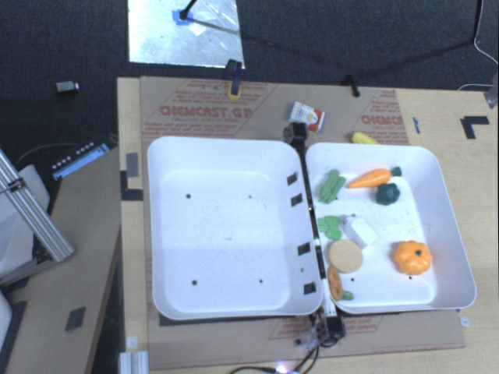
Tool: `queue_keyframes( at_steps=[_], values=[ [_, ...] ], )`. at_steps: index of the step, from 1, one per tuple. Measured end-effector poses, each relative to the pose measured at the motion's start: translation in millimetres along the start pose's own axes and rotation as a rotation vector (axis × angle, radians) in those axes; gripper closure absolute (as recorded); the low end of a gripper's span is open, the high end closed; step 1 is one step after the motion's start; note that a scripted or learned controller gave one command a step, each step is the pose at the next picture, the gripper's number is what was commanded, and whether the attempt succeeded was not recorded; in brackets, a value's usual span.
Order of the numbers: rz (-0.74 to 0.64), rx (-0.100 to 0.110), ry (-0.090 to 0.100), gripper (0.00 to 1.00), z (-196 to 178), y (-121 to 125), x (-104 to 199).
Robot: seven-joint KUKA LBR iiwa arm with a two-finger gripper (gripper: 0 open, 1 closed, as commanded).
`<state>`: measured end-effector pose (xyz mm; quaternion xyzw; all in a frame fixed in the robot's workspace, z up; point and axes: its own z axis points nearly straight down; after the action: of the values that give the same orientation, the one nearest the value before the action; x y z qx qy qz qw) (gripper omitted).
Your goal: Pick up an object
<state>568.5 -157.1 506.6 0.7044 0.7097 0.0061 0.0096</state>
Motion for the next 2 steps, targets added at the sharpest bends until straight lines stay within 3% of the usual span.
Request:
queue_keyframes(
  at_steps=[1,2],
  values=[
    [0.001,0.015,0.004,1.0,-31.6,-6.3,28.7],
    [0.002,0.02,0.005,1.0,-30.2,-44.7,53.0]
  ],
)
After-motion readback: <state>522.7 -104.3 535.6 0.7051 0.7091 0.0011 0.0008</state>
